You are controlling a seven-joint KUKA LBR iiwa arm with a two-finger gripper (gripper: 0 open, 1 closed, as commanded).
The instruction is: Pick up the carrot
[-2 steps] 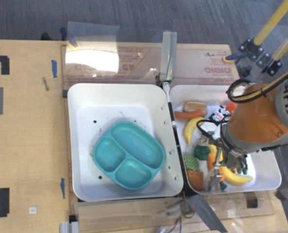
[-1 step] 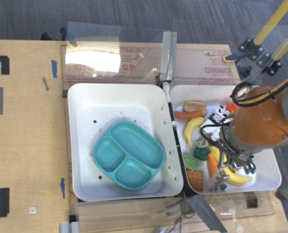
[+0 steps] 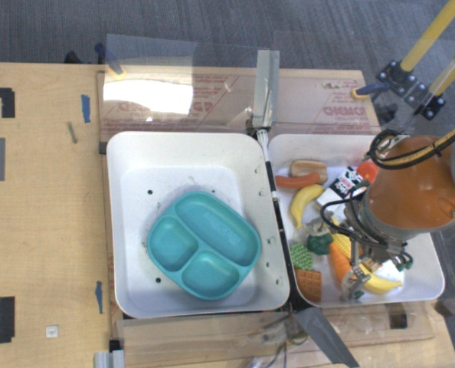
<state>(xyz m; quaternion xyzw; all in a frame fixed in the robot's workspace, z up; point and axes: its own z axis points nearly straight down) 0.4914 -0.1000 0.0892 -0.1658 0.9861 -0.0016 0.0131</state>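
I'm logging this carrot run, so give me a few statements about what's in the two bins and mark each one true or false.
1. The teal divided plate sits in the left bin. True.
2. The banana lies on the teal divided plate. False: it lies in the right bin.
3. The gripper is over the right bin. True.
4. The carrot lies in the left bin. False: it lies in the right bin, beside the gripper.

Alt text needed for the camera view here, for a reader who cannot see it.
The grey and orange arm reaches down into the right bin among toy food: a carrot, banana, hot dog and waffle. The left bin holds a teal divided plate.
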